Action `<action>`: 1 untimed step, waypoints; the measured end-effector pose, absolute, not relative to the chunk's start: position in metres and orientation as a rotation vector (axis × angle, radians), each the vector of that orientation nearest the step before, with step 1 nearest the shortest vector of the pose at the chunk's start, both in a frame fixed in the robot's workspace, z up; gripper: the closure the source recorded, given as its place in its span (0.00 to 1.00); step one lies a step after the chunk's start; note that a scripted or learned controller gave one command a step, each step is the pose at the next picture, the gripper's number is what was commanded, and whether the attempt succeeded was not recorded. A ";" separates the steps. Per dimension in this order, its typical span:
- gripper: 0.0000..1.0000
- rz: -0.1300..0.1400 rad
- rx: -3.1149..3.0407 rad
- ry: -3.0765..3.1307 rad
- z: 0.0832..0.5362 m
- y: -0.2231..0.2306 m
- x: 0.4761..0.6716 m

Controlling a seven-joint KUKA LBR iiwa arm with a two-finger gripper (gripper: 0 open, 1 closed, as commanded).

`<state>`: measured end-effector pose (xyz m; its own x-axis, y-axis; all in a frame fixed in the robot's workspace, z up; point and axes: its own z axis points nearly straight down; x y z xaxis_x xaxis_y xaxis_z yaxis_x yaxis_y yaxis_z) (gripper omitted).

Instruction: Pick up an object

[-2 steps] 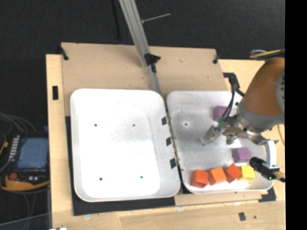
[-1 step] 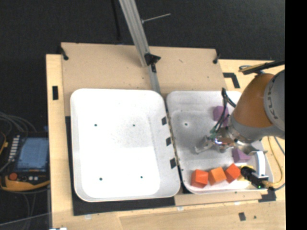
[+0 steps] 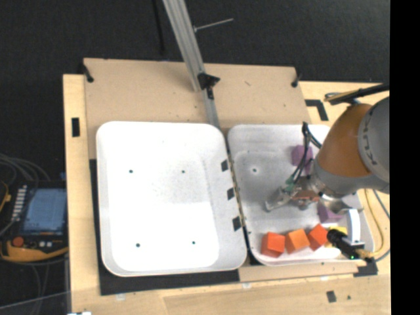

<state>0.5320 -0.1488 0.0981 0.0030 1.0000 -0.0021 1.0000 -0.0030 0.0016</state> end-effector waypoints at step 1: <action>1.00 0.005 2.230 2.205 0.110 -0.150 0.533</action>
